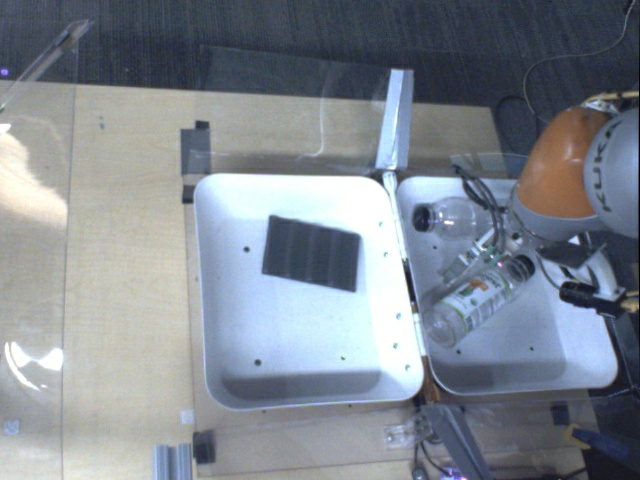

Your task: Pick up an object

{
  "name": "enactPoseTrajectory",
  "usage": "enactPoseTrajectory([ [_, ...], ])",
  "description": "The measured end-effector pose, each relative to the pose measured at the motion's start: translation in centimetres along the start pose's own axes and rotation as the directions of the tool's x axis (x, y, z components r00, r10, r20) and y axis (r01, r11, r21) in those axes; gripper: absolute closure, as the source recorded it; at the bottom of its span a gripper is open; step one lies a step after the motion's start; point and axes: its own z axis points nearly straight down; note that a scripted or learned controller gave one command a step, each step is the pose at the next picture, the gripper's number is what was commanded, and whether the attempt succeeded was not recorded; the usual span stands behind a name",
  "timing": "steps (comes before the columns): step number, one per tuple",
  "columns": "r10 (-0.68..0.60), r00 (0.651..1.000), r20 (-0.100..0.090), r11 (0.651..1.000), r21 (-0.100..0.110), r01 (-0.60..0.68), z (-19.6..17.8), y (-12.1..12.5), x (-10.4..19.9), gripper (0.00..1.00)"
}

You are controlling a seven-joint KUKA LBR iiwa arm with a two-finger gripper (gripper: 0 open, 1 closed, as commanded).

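- In the right shallow white bin (590,363), my fingers (487,251) sit over a clear plastic bottle (474,301); their state I cannot tell.
- A dark ribbed rectangular pad (311,253) lies in the left white bin (230,368).

Bright even light, glare patches left, slightly soft.

A wooden bench (110,298) bears two white bins: the left bin (225,368) at nine o'clock of the right bin (590,363), touching along their rims
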Motion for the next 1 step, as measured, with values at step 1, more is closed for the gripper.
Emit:
enactPoseTrajectory([
  [1,-0.003,1.000,0.008,1.000,-0.008,0.003,-1.38,0.32,-0.15,1.00],
])
